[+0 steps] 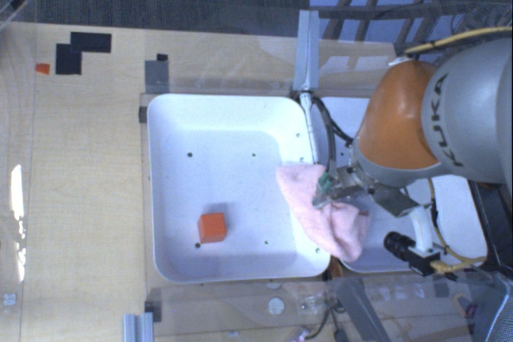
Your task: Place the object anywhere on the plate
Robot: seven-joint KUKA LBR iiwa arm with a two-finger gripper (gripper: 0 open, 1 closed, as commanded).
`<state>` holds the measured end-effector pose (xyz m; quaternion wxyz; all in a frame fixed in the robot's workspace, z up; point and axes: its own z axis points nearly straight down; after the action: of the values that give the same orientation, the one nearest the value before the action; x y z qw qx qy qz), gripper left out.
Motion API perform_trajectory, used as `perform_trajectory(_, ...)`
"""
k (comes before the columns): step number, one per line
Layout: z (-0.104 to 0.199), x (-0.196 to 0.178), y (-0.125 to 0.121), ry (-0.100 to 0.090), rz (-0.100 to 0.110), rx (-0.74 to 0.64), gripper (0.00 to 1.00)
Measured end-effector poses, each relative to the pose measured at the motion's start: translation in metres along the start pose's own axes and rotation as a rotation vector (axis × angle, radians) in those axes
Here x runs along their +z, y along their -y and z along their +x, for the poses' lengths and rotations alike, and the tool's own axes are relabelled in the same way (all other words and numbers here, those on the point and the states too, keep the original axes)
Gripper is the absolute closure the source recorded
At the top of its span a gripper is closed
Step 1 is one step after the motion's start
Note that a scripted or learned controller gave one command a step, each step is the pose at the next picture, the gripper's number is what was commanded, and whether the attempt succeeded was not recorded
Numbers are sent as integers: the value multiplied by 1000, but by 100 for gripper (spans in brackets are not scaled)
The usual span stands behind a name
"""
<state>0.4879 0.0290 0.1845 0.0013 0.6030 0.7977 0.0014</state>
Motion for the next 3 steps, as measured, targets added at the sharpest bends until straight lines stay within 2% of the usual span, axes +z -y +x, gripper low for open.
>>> perform_trajectory(1,-66,-8,18,2,-1,38,100)
perform_trajectory(2,-15,-5,4,1,-2,68,100)
perform_trajectory(3,-21,-19,4,1,-3,24,100)
